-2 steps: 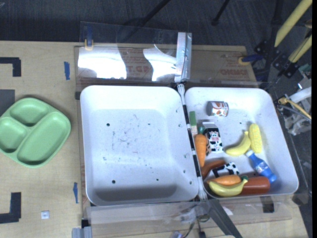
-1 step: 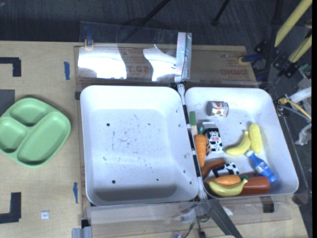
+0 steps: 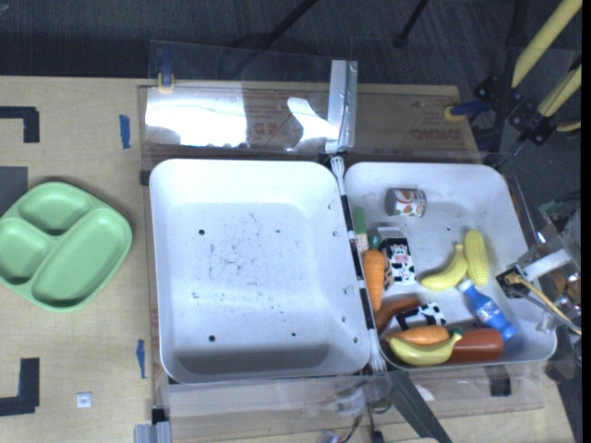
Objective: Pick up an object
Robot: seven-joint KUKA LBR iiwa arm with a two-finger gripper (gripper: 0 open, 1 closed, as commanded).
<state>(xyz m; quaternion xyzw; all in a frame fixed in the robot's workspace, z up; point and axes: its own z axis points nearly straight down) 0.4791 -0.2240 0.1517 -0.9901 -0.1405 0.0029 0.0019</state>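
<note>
White plastic formed the right-hand shallow bin, and every loose object sat inside it. A small silver can with an orange label lay on its side near that bin's far wall. An orange plastic carrot rested against its left wall, with a black-and-white spotted block just beside it. Toward the bin's middle lay a yellow plastic banana, touching a yellow corn cob. A blue bottle lay near the right wall. Along the bin's near wall lay a second yellow banana and a red sausage-shaped toy. At the bin's right rim sat the robot's gripper; whether its jaws were open or closed could not be told. Left of that bin, beyond a second white bin, sat a green divided plate.
</note>
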